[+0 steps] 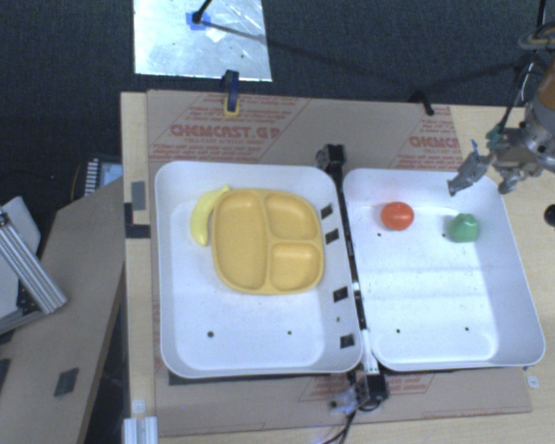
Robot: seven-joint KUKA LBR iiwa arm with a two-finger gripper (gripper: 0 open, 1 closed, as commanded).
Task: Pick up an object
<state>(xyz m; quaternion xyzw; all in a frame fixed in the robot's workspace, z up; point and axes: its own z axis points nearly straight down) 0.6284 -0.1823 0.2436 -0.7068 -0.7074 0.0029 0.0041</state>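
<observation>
I see the pincer (486,176) spread open and holding nothing over the right bin's (444,331) far right corner, just beyond the green object (462,228), with the orange ball (397,215) to the left.

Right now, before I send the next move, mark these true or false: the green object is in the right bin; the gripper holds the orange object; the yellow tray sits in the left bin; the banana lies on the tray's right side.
1. The green object is in the right bin. True.
2. The gripper holds the orange object. False: the orange object lies apart on the bin floor.
3. The yellow tray sits in the left bin. True.
4. The banana lies on the tray's right side. False: it lies along the left edge.
</observation>
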